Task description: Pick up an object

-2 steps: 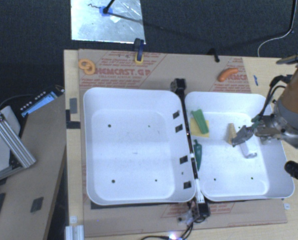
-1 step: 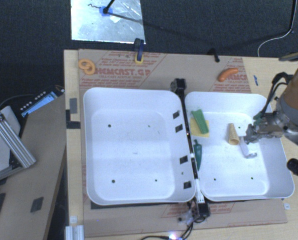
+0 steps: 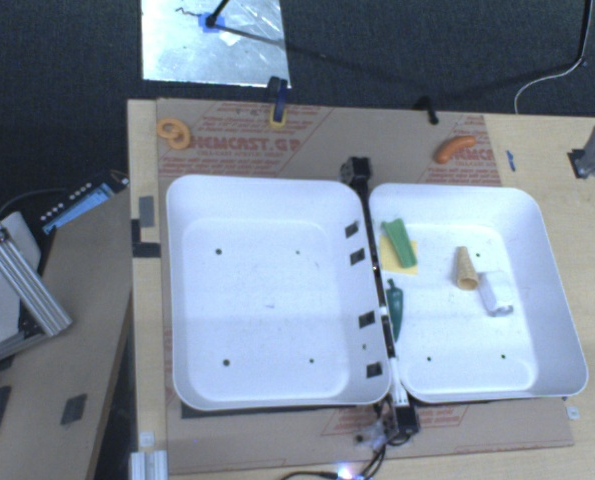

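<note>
Four objs are laid loose in the right bin (image 3: 547,268) for picking: green block (image 3: 400,242), cone (image 3: 465,267), white piece (image 3: 494,293), dark-green pepper (image 3: 393,306); gripper state cannot be told

Grey metal piece (image 3: 593,154) at the right edge, above the counter: blocky, angular, blurred. Can't tell if it's part of the arm.

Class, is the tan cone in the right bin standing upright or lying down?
Lying down: the tan cone rests lengthwise on the right bin floor.
</note>
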Controlling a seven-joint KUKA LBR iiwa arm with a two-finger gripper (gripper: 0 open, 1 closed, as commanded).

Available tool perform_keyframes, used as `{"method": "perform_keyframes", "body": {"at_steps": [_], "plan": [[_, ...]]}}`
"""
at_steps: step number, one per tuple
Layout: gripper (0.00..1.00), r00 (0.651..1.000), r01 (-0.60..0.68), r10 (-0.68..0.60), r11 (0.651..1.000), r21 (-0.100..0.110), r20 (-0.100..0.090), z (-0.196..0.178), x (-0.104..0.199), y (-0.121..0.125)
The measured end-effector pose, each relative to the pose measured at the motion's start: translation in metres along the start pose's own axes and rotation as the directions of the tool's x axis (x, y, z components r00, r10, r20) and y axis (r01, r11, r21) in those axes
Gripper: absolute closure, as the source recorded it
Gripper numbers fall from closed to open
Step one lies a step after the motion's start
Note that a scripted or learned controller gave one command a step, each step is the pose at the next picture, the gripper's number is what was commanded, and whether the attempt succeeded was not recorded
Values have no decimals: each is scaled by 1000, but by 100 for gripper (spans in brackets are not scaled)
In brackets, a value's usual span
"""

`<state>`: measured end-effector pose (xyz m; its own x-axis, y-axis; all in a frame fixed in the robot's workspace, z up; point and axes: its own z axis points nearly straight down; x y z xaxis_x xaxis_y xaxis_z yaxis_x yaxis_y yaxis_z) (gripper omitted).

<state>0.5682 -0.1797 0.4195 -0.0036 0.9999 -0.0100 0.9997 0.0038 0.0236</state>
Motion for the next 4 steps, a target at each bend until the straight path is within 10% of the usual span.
{"method": "perform_keyframes", "body": {"at_steps": [2, 4], "plan": [[100, 1000, 2, -1, 1000, 15, -6, -50, -15, 102], [100, 1000, -2, 2, 1000, 18, -7, -74, -28, 102]]}}
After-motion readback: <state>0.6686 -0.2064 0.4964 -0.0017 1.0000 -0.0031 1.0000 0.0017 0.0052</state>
